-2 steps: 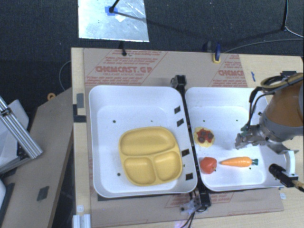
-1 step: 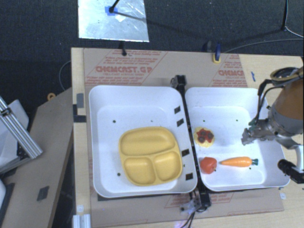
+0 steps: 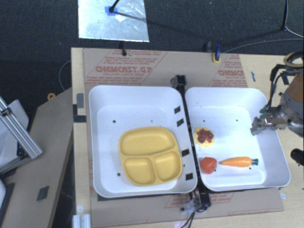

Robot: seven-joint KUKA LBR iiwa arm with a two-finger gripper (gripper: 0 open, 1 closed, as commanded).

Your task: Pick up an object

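Observation:
In the right bin [image 3: 228, 103] lie three small food toys: a yellow tart topped with dark berries [image 3: 205, 137], a red tomato [image 3: 208, 165] and an orange carrot with a green tip [image 3: 236, 162]. The carrot lies lengthwise near the bin's front wall, the tomato just left of it. My gripper [image 3: 262, 123] hangs at the right bin's right rim, well to the right of the tart and above the carrot's tip. Nothing shows between its fingers.
The left bin [image 3: 137, 99] holds a yellow three-compartment plate [image 3: 149, 155]. A black divider strip with clips runs between the bins. Cardboard sheets cover the bench around them. A metal frame stands at the far left.

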